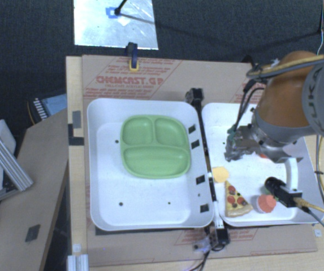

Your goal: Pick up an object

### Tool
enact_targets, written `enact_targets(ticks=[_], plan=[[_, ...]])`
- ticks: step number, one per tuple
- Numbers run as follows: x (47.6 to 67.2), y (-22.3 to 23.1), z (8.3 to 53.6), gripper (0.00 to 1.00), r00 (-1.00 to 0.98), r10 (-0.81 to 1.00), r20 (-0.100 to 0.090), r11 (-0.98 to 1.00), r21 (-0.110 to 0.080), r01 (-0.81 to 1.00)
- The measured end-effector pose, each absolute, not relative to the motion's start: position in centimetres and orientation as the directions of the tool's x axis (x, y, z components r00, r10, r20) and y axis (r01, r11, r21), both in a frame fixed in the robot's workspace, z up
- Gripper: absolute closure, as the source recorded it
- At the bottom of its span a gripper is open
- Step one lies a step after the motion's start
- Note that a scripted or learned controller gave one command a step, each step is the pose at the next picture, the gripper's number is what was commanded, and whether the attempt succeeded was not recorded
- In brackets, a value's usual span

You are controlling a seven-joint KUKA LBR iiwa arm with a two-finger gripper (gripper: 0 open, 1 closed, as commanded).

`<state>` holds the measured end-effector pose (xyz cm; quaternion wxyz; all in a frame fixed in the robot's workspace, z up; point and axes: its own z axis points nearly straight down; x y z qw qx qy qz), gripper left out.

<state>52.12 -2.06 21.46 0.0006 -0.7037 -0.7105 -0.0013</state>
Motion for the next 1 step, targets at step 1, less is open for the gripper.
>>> enact_targets(ticks=[1], plan=[[51.90,4.34,21.32,1.00,-0.012,1.000,0.003,0.012,0.002,1.000]])
